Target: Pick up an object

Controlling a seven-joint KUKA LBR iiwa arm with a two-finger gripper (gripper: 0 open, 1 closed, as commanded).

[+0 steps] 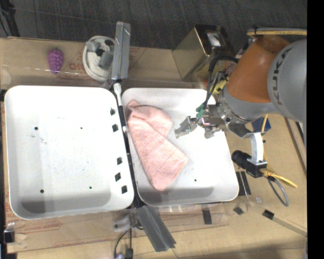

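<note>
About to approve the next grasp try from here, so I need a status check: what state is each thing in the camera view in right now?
pink cloth: folded, lying flat in the right bin, against its left wall.
gripper: above the right bin, just right of the cloth, holding nothing visible.
right bin: holds the cloth.
left bin: bare white floor showing.
purple object: on the bench behind the left bin, outside both bins.

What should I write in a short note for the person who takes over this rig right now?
Gripper: over the right bin, just right of the pink towel; nothing between its fingers.
Pink towel: lies folded in the right bin, along its left side.
Left bin: nothing to pick there.
Done: no pick yet.
Left: move onto the towel, close on it and lift.
</note>
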